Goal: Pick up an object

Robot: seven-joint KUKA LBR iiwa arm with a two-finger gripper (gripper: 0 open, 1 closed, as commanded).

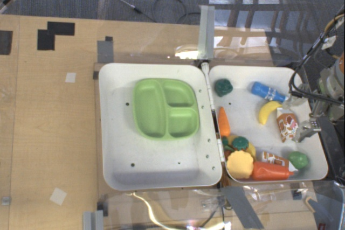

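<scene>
Arm enters from the right edge of the view, grey body with cables looping above it; the jaws [308, 131] hang low over the right bin [242, 75] at its right rim. Whether they stand wide or narrow cannot be told from this angle, and nothing is seen between them. Just left of the jaws, nearly touching, lies a red-and-white packet [287, 126]. Up and left of the jaws, a yellow banana [268, 111], with a blue cylinder [266, 90] beyond it, the two touching or almost so. Further left along the far wall, a dark green lump [223, 86]. Below the jaws, near the bin's front right corner, a green round piece [298, 159]; left of that an orange-red carrot-shaped item [270, 171] with a small printed box [272, 158] above it, then a yellow fruit-shaped item [240, 164], a small green-topped piece [239, 143], and an orange stick [223, 123] along the bin's left wall. Well away to the left of the jaws, the left bin [116, 116] holds a green divided plate [165, 108]. Both bins sit on the tan counter [48, 116].
</scene>
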